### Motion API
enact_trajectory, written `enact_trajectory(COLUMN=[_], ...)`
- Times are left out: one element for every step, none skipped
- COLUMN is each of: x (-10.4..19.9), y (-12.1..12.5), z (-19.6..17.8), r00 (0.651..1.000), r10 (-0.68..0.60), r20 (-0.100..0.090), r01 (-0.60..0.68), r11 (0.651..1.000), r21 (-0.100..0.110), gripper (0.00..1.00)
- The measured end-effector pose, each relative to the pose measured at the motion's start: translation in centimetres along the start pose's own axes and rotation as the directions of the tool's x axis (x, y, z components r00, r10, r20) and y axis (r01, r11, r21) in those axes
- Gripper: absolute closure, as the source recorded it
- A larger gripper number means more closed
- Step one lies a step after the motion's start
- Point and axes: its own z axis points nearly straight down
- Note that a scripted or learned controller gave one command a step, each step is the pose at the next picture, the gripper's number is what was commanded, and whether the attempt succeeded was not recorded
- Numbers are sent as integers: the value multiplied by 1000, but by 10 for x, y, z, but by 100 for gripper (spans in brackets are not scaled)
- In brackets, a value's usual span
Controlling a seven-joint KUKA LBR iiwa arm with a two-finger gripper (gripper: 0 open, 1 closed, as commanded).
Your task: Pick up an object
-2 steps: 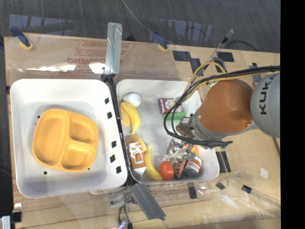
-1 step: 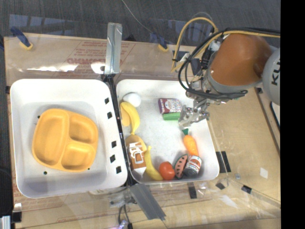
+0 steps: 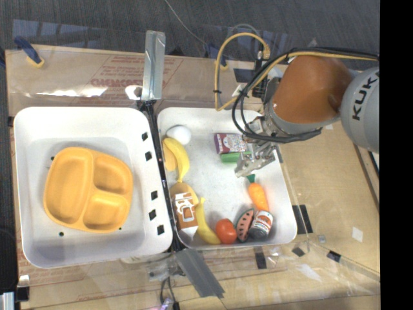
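Observation:
My gripper (image 3: 253, 160) hangs low over the right bin (image 3: 284, 192), under the orange band of the arm. It sits just right of a purple carton (image 3: 226, 143) with a green piece (image 3: 230, 157) at its lower edge, and just above an orange carrot (image 3: 258, 196). Along the bin's left side lie a white egg (image 3: 179, 134), a yellow banana (image 3: 177, 157) and a brown bottle (image 3: 185, 210). The front edge holds a second banana (image 3: 206, 230), a red tomato (image 3: 225, 230), a brown bun-like toy (image 3: 245, 223) and a small can (image 3: 261, 224).
The left bin (image 3: 26, 237) holds a yellow divided plate (image 3: 87, 189). A black divider with clips (image 3: 153, 173) runs between the bins. Cables (image 3: 239, 50) loop behind the arm, above the right bin.

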Motion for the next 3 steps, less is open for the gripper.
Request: enact_trajectory(x=[3,5,-10], y=[-26,-25,-21], z=[-41,-40,44], r00=[911,912,844], r10=[-413,-411,-536], r20=[-3,-1,-2], r01=[413,411,536], r11=[911,912,844], r21=[5,2,2], gripper=[100,0,0])
